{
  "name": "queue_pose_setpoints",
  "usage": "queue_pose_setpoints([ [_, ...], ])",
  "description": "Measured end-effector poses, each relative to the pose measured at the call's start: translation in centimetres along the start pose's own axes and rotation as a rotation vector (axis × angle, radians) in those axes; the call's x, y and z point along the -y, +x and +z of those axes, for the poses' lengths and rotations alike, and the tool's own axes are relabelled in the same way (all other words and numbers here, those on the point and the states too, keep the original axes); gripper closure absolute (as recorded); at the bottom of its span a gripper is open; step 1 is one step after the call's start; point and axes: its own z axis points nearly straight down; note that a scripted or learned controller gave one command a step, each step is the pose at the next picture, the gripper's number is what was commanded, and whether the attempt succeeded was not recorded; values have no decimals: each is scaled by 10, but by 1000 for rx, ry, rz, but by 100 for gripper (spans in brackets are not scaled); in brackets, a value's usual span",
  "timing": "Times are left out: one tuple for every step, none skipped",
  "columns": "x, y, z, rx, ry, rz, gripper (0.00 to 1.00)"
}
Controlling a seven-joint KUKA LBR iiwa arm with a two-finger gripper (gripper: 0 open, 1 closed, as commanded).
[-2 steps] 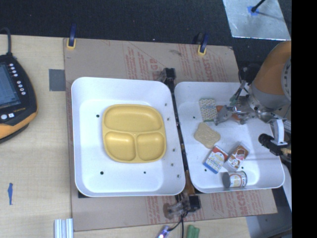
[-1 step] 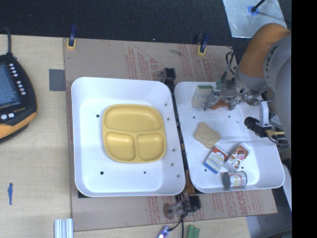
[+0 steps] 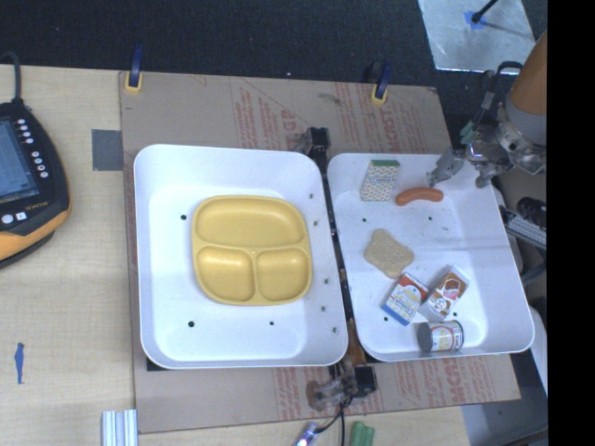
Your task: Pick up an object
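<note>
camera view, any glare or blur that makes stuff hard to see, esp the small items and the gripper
In the camera view, the light is even and soft; the white right bin looks bright but not blown out, and the sausage and cracker read clearly. Print on the small cartons is too small to read. The gripper at the bin's far right edge is slightly soft, its shape hard to resolve.

Right bin (image 3: pixel 483 240) centre lay open; sausage (image 3: pixel 419 195) crowded the far edge, cartons (image 3: pixel 405 299) and can (image 3: pixel 440 337) the near.
</note>
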Motion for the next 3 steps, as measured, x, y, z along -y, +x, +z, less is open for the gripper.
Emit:
queue_pose_setpoints([
  [45, 31, 73, -1, 4, -1, 0],
  [0, 49, 72, -1, 2, -2, 0],
  [1, 13, 2, 0, 0, -1, 0],
])
